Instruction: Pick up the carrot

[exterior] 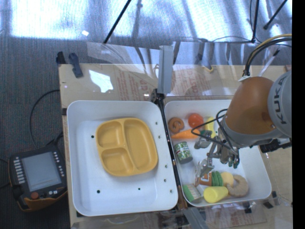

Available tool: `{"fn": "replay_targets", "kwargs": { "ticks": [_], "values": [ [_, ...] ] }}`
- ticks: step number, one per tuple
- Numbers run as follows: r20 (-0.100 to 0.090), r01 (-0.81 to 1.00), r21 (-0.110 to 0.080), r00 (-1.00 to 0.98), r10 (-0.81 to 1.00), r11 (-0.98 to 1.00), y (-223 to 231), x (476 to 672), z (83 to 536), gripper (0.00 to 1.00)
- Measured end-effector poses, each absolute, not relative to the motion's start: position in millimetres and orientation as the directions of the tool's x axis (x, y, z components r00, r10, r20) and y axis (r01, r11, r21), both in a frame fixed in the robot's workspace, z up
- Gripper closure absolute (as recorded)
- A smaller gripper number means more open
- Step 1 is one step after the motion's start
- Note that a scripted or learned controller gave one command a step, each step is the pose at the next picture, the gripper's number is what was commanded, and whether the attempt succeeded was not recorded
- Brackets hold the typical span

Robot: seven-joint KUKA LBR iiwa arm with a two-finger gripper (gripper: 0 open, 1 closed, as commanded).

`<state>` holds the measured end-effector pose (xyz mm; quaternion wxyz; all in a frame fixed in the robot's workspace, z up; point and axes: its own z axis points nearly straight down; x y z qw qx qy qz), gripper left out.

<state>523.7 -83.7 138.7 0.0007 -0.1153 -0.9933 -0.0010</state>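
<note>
The carrot (pixel 183 134) is a slim orange piece lying across the upper left of the right bin (pixel 264 175), just below a brown ring-shaped pastry (pixel 176 124) and a red tomato (pixel 195 119). My gripper (pixel 208 165) hangs over the middle of the same bin, below and to the right of the carrot and clear of it. It sits above a small orange and white carton (pixel 204 178). The arm's orange band (pixel 250 109) covers the bin's upper right.
A green can (pixel 182 152) stands just below the carrot. A green item (pixel 217 178), a yellow cup (pixel 215 193), a bagel (pixel 237 185) and a pale block (pixel 192 192) crowd the bin's front. The left bin (pixel 86 185) holds a yellow divided plate (pixel 126 146).
</note>
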Motion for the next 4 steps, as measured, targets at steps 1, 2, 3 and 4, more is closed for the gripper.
{"fn": "replay_targets", "kwargs": {
  "ticks": [1,2,3,4],
  "values": [
    [-0.004,0.335,0.002,-0.942,0.335,0.942,-59,597.8,189,0.00],
    [0.007,0.475,-0.002,-0.880,0.475,0.880,-82,612.6,84,0.00],
    [0.000,0.467,0.001,-0.884,0.467,0.884,-78,615.6,98,1.00],
    [0.001,0.389,0.001,-0.921,0.389,0.921,-82,536.3,87,1.00]
  ]
}}
